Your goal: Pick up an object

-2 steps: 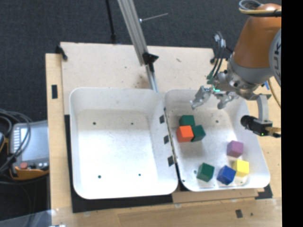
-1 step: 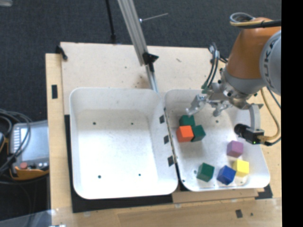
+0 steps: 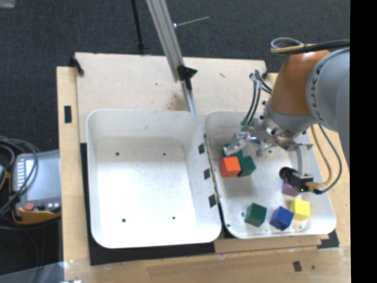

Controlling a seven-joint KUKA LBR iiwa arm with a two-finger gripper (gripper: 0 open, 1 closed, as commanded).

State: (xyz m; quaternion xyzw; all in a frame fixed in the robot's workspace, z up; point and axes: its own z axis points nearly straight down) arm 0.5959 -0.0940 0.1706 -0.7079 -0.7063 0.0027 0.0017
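My gripper point(image 3: 248, 148) hangs over the upper part of the right bin point(image 3: 318, 226), under the grey and orange wrist. Just below it in the view, an orange block point(image 3: 230, 166) and a dark green block point(image 3: 248, 165) sit side by side, touching, near the bin's left wall. Whether either block is in contact with the gripper is not visible. Along the bin's front lie a green block point(image 3: 255, 214), a blue block point(image 3: 282, 217) and a yellow block point(image 3: 301, 209). A small purple block point(image 3: 290, 188) lies further back, near the right wall.
The left bin point(image 3: 100, 158) stands beside the right one, sharing a middle edge. A slanted metal pole point(image 3: 168, 37) rises from behind the bins. Cables point(image 3: 323, 175) loop from the wrist over the right bin's right side.
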